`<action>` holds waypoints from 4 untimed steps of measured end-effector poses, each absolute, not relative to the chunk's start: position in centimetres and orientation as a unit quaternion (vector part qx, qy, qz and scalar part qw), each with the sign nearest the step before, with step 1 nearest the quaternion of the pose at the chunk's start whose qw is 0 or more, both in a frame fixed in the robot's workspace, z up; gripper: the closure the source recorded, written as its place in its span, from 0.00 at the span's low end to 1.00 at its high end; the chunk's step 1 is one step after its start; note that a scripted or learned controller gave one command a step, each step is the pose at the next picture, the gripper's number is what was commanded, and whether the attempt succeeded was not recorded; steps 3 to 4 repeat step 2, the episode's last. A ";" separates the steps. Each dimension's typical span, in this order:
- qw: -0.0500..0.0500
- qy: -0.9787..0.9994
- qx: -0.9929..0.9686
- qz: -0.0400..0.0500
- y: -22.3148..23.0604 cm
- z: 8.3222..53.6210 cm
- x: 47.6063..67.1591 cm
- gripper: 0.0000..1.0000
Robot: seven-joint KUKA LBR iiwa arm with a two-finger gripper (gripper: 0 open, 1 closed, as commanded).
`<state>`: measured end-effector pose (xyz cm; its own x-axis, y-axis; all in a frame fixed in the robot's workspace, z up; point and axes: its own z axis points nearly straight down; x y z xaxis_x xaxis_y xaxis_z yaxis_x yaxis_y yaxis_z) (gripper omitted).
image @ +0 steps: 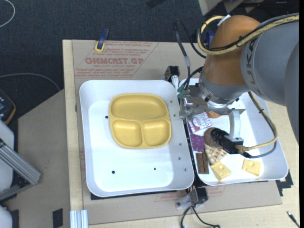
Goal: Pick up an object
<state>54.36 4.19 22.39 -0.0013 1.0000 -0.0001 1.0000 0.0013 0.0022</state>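
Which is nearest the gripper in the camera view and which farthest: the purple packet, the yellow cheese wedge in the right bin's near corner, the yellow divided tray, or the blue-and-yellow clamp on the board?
Measured from the gripper, over the right bin:
1. Purple packet, just below it.
2. Yellow cheese wedge, near right corner.
3. Yellow divided tray, left bin; nearly level with the wedge.
4. Blue-and-yellow clamp, far left on the board.

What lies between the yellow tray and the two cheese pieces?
In the camera view, the adjoining bin rims and a brown bar lie between the yellow tray and the cheese pieces.
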 end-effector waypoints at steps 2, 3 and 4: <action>-0.001 0.707 0.707 -0.001 3.7 22.1 52.7 1.00; -0.001 0.707 0.707 -0.001 3.7 22.1 52.7 1.00; -0.001 0.707 0.707 -0.001 3.7 22.1 52.7 1.00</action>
